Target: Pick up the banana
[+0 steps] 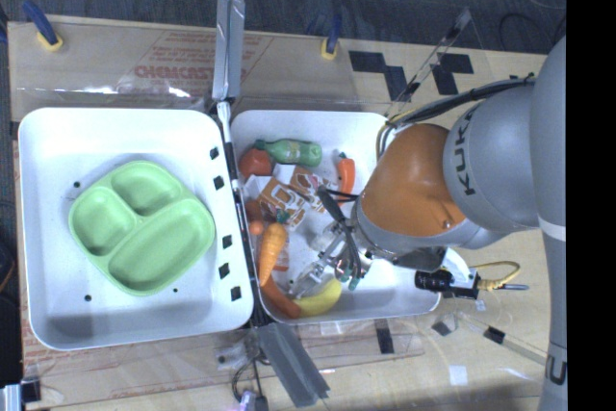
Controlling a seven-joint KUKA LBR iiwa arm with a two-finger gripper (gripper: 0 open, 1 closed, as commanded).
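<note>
Banana (323, 297) sits low in the right bin (385, 125), near the front wall, a short yellow curve with its top partly covered by the claw (332, 267). Claw hangs just above it, almost touching, at the end of the grey arm (500, 168) with its orange band (414, 183); metal fingers and wires blur together there, so whether it is open or closed cannot be told, and nothing shows as held. Main risk, as I judge it: crowding. A carrot (271, 250) lies just beside the banana on its left, and something reddish-orange curves under its lower left edge, so a closing grip could catch a neighbour instead, or nudge the banana against the bin's front wall and let it roll away. Second risk: the fruit's curved, smooth skin; a pinch off centre would likely let it swivel or slip out on the lift. Third: a small printed carton (285, 197) and other toy food lie close behind the claw and could be dragged along. Farther back, a green bottle-like thing (289, 151) and a red piece (255, 162) lie well apart from the work. Left bin (58, 303) holds a green divided plate (144, 226), not involved. Banana looks whole, pale yellow, slightly glossy, lying flat; its ends are hard to make out.
</note>
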